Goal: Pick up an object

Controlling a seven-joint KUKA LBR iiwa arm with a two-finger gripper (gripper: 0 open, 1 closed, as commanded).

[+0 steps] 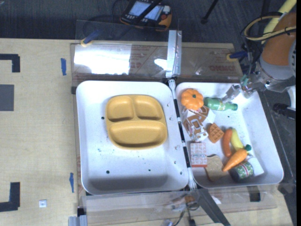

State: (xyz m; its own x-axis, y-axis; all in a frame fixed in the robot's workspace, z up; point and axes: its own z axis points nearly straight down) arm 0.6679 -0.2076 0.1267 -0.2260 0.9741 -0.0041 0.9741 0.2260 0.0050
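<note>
Right bin [272, 140], near edge: a slice of toast [214, 166] lies at the front rim, touching a small red-and-white printed card [198, 154] to its left. Just right of the toast, a can with a green label [243, 170] lies on its side, with a carrot [234, 159] resting across it. Behind the carrot, a reddish sausage [227, 141] and a yellow banana [237, 140] lie side by side. A waffle [215, 132] sits left of the sausage. A brown-and-white printed packet [195, 125] lies against the bin's left wall. At the far left corner stands an orange pumpkin [192, 99], with a green bottle [219, 104] on its side just beside it.

Left bin [89, 140]: one yellow tray with three compartments [136, 121], set toward the far half, flat on the floor of the bin.

Arm: grey with an orange band [277, 51], entering from the right. The pincer [237, 91] hangs over the far part of the right bin, just right of the green bottle; whether its fingers are apart or together cannot be told, and nothing is seen between them.

Bench [33, 126]: pale wood, marked with black corner shapes and blue tape. A handheld control unit [145, 13] lies on the dark floor beyond.
</note>
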